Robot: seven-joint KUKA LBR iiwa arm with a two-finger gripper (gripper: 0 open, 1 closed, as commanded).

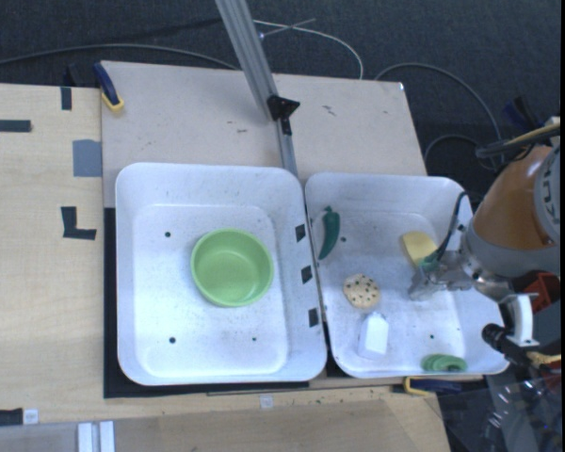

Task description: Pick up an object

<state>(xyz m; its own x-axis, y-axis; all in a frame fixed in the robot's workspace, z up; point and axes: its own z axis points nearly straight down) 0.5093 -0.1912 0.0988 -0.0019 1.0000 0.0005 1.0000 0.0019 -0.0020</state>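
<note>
In the right bin [386,188] lie a dark green pepper [329,231], a yellow block [418,247], a round speckled cookie [362,292], a small white block [374,334] and a green ring-shaped piece [443,363]. My gripper [424,281] reaches in from the right and hangs low over the bin floor, just below the yellow block and to the right of the cookie. I see nothing held in it. The arm's grey and orange wrist [513,219] covers the bin's right rim.
The left bin [141,252] holds a light green bowl [232,267]. A grey pole [248,40] slants down from the top to the gap between the bins. A blue and yellow clamp [107,87] sits at the board's far left corner. Cables lie behind the bench.
</note>
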